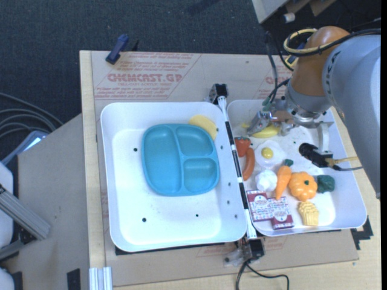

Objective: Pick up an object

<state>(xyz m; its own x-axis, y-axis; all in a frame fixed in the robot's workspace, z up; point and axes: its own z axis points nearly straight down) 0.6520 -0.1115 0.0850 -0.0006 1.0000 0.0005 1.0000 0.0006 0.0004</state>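
Observation:
My gripper (263,122) hangs low over the far left part of the right bin (347,213), directly above a yellow toy fruit (266,133). Whether it touches that fruit cannot be made out. Nearby in the same bin lie a red sausage (247,160), a fried egg (268,154), a carrot (282,180) and an orange pumpkin (302,185).
The left bin (121,210) holds a blue divided plate (180,159) with a yellow fruit (204,124) at its far right corner. The right bin's near part has a red box (269,209), yellow fries (308,212), a white round item (266,179) and a green piece (327,183).

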